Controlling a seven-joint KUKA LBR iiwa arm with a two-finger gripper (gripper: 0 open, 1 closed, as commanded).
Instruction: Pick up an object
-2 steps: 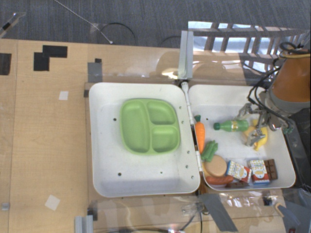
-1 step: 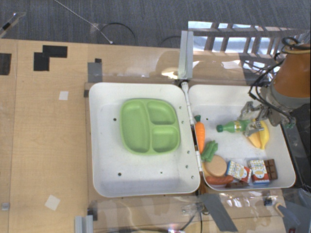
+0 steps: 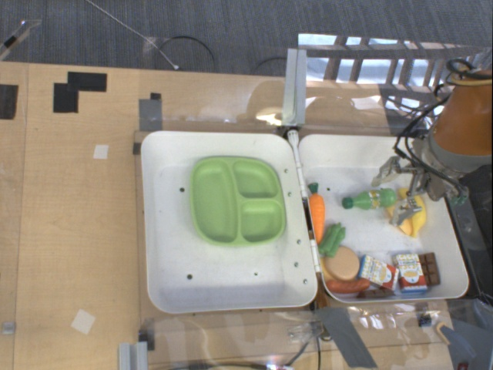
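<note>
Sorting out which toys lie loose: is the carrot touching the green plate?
Apart. The camera view shows the carrot in the right bin and the green plate in the left bin, with the bin walls between them.

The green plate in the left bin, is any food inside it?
No. All three sections of the green plate look bare. It lies flat in the left bin, so whatever is under it is hidden.

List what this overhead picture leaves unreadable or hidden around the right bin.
- Hand: small and cluttered in the camera view; its finger state is unreadable.
- Yellow item: partly covered by the hand, so contact is unclear.
- Arm: cut off by the right edge.
- Small cartons: print too small to read.
- Hot dog: partly under the bun.
</note>
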